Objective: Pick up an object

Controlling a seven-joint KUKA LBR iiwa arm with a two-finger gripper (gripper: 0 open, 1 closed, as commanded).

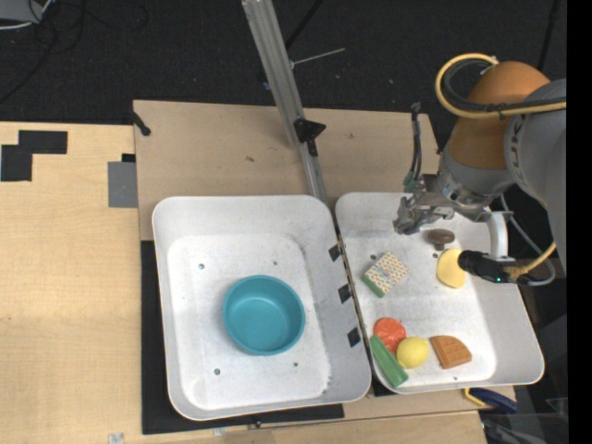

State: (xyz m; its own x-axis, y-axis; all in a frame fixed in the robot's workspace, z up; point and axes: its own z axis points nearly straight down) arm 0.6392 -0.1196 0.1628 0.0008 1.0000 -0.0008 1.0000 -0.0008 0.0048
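My gripper (410, 218) hangs over the far part of the right bin (504, 326), with nothing seen in it. Just right of it lies a small brown piece (440, 239). A yellow fruit (450, 269) rests lower right of the gripper. A checkered sponge with a green edge (386, 272) lies below it, near the bin's middle. Along the near side sit a red tomato (389, 330), a yellow lemon (413, 351), a green cucumber (389, 363) and a brown slice of bread (450, 351).
The left bin (185, 248) holds a teal bowl (264, 314). A slanted metal rail (282, 81) rises behind the bins. Black clips (344, 292) line the seam between the two bins.
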